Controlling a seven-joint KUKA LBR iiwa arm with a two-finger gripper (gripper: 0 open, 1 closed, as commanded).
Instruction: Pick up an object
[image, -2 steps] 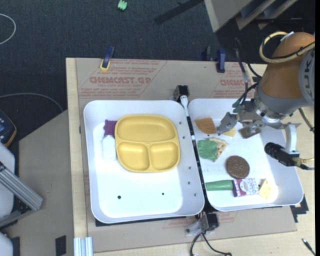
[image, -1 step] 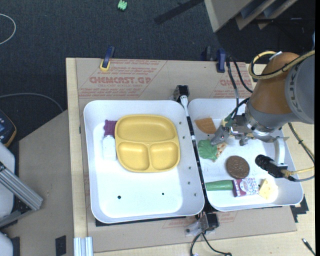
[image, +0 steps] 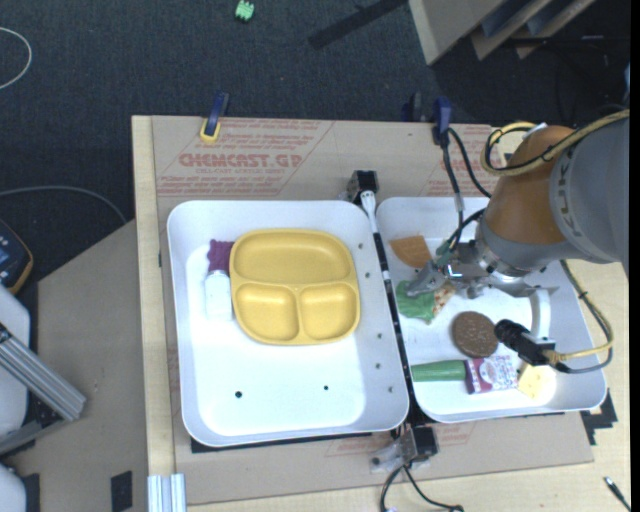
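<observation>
Tool (image: 437, 281) low in the right bin (image: 572, 398), tips at a green object (image: 417, 301); its opening and any hold can't be made out. Arm hides the bin's upper right. Left bin (image: 190, 300): yellow divided tray (image: 295, 284) covering part of a purple item (image: 219, 254).

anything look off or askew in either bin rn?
Nothing spilled or visibly damaged. The yellow divided tray sits slightly askew in the left bin, partly over a purple item and a white one at its left edge. In the right bin, the objects lie loosely clustered below the tool.
</observation>
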